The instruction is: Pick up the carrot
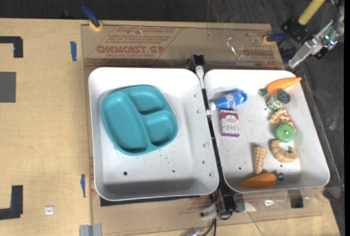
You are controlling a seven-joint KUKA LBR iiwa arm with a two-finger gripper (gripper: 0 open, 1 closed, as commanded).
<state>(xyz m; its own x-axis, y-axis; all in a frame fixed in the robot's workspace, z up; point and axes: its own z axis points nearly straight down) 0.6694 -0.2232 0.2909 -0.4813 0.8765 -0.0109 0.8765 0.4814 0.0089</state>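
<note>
1. Camera view from my remote station: two white bins sit side by side on the bench, the left bin (98, 174) and the right bin (317, 174) touching along their shared rim
2. The left bin holds a teal divided plate (139, 118), lying flat towards its far left part
3. I see two carrot-shaped things in the right bin. One orange carrot (259, 180) lies on its side against the near wall, with its green top pointing right
4. A second orange carrot (283, 84) lies tilted in the far right corner, just above a small round can (279, 100)
5. Down the right side, from the can towards me, I see a tan pretzel-like piece (280, 116), a green round item (285, 132) and a pale bagel-like ring (284, 151)
6. An ice cream cone (259, 156) lies just beside the ring and just above the near carrot
7. Near the divider lie a blue packet (229, 100) and, touching it on the near side, a small red and white carton (229, 123)
8. The gripper (316, 46) sits beyond the right bin's far right corner, well apart from both carrots and holding nothing that I can see; I cannot tell whether the claw is spread or pressed together
</note>
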